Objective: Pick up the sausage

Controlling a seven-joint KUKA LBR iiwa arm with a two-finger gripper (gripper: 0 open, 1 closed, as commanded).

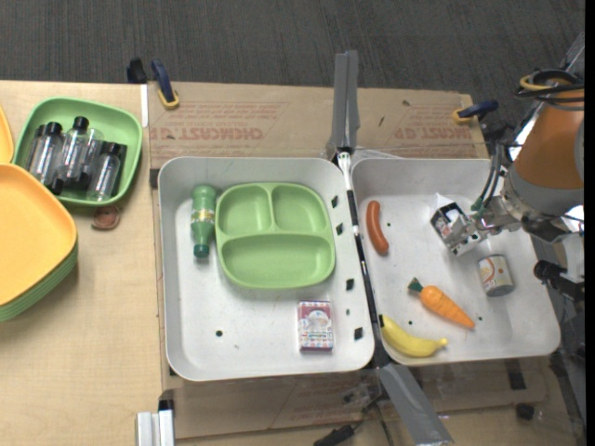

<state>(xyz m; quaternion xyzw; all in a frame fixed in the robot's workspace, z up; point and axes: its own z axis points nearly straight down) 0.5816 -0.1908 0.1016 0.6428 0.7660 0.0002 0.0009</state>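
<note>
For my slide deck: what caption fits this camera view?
Arm's tool hovers in the right bin, apart from the sausage lying near the bin's left wall.

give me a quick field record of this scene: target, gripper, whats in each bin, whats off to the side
target: sausage, lying at the left side of the right bin, not held
gripper: gripper, above the right bin, apart from the sausage
right bin also holds: carrot, banana, small can
left bin holds: green divided plate, green bottle, small box
off to the side: green tray of bottles, stacked orange plates
</note>
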